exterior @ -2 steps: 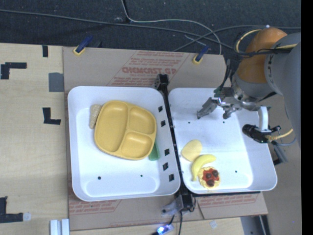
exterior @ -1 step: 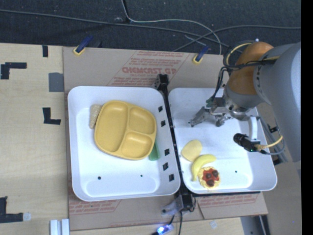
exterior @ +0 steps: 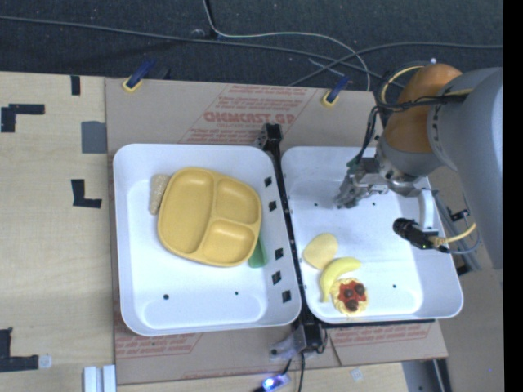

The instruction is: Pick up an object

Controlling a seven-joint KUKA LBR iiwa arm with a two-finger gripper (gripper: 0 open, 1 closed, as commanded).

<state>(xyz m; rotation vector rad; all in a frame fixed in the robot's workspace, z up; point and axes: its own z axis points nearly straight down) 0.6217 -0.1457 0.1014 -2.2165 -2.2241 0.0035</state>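
- Camera view: gripper (exterior: 350, 196) hangs low at the right bin's (exterior: 441, 296) twelve o'clock; finger state cannot be told.
- Banana (exterior: 337, 273) lies at six o'clock, well apart.
- Risk: closing there grabs nothing.

Two bins side by side on the bench, touching along their inner walls. Left bin (exterior: 131, 243): divided plate (exterior: 209, 216) in the middle toward the far edge; a sponge-like piece (exterior: 156, 193) tucked under its left rim, a small item (exterior: 258, 256) poking out at its near right rim. Right bin (exterior: 441, 292): my gripper (exterior: 350, 196) over the far left part. Near left corner: a chip (exterior: 319, 250), a banana (exterior: 337, 273) just nearer, a berry tart (exterior: 351, 296) touching the banana.
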